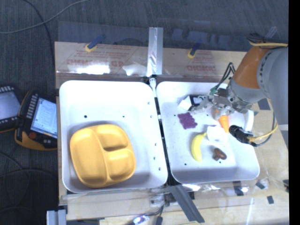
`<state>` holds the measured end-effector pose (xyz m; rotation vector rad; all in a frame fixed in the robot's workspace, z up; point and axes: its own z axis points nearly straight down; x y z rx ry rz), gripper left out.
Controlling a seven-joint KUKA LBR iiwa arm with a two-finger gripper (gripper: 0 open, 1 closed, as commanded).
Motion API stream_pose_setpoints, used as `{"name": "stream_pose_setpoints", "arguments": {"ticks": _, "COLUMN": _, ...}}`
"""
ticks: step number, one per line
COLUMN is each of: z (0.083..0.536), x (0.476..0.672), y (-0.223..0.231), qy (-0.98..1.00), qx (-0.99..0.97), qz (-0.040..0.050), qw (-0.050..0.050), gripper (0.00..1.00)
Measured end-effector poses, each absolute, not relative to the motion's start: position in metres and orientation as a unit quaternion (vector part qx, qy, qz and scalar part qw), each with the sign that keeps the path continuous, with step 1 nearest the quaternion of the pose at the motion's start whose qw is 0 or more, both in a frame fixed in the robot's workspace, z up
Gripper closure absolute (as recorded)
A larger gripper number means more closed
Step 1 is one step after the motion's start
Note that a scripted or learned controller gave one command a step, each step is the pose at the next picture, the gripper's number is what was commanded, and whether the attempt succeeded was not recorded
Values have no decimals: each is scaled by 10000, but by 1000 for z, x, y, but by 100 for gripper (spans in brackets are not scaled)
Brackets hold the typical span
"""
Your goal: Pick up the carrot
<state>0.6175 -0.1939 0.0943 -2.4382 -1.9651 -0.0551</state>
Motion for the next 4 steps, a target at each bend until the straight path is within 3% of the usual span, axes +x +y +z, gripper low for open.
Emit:
{"name": "stream_pose_setpoints", "arguments": {"ticks": 1, "z": 104, "x": 615, "y": -203, "qy": -6261, "qx": -7797, "qz": -98, "qw": -40, "gripper": 100}}
{"name": "stream_pose_setpoints", "arguments": {"ticks": 2, "z": 208, "x": 617, "y": -136, "qy": -7132, "qx": -7010, "qz": 15, "qw": -4, "gripper": 100}}
{"name": "stream_pose_setpoints", "arguments": {"ticks": 3, "z": 97, "x": 581, "y": -212, "qy": -8345, "qx": -5510, "qz": -13, "qw": -45, "gripper": 100}}
{"name": "stream_pose_setpoints", "arguments": {"ticks": 4, "z": 96, "x": 581, "y": -205, "qy": -8367, "qx": -5476, "qz": -30, "qw": 21, "gripper": 0}}
